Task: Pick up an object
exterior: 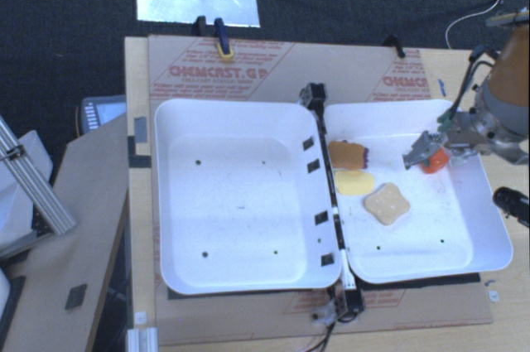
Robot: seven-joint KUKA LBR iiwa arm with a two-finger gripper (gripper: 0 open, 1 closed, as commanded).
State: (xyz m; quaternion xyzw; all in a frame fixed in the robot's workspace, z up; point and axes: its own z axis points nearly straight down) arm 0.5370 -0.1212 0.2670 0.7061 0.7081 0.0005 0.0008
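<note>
Arm: the grey arm enters from the right edge and reaches over the upper right part of the right bin.
Jaws: the gripper points left and slightly down; whether the jaws are open or closed cannot be told, and nothing is plainly seen between them.
Orange-red object: a small orange-red piece sits just beside the gripper tip, on its lower right, partly covered by the metal; too little shows to give a long axis.
Brown and orange object: a blocky brown-orange piece with a purple end lies against the right bin's left wall, its long axis running left to right.
Yellow object: a flat pale yellow oval lies just below the brown piece, touching or nearly touching it, long axis also left to right.
Tan object: a squarish tan piece with rounded corners sits just right of and below the yellow oval, turned about diagonal to the bin walls.
Left bin: the left bin stands beside the right one, joined along the black-clipped middle edge.
Open room: the right bin's lower half and its far right floor are bare white; the three left pieces crowd the dividing wall.
Worktop: both bins rest on a printed cardboard sheet over the worktop.
</note>
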